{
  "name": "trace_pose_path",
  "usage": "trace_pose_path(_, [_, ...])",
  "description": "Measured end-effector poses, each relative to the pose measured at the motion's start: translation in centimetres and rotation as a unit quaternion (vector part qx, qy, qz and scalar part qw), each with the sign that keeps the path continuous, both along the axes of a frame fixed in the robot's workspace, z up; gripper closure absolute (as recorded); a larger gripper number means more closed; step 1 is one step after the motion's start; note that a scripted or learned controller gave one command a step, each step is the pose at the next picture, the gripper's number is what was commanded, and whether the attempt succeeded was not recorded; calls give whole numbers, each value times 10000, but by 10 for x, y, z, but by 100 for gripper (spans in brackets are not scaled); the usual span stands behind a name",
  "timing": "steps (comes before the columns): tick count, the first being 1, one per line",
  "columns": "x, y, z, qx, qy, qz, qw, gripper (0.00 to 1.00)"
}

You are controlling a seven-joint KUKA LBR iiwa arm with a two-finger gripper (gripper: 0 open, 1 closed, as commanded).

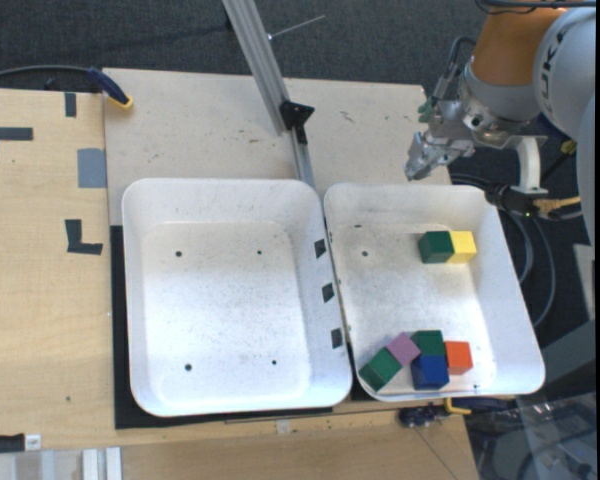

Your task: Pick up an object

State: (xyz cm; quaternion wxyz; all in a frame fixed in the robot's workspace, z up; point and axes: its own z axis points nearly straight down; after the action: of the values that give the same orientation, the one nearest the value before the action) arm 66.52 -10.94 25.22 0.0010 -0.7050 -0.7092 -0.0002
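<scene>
- Blocks sit only in the right-hand shallow white bin (500, 268), seven small coloured cubes in two groups.
- Near that bin's far side, a dark green cube (435, 247) and a yellow cube (463, 245) stand touching, green on the left.
- At the near edge is a tight cluster: a green cube (381, 367) furthest left, a pale purple cube (404, 348) just beside it, another dark green cube (428, 342) behind a blue cube (430, 371), and an orange-red cube (459, 356) on the right.
- The left-hand shallow white bin (140, 268) shows a speckled floor with a few dark dots.
- The grey arm with its orange band (515, 43) comes in from the upper right, and its two-finger gripper (421, 164) hangs over the bench just beyond the right bin's far rim, well apart from every cube.
- From where I stand I cannot tell how the gripper's tip is set; it is a small, dim metal shape, and nothing is visibly held in it.
- A slanted aluminium rail (255, 43) runs down from the top to the gap between the bins.
- A blue-and-yellow clamp (111, 87) lies on the bench at the far left.
</scene>
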Motion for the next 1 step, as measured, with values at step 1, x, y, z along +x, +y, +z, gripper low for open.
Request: trace_pose_path(1, [-15,45,-2,0,5,-5,10000,100])
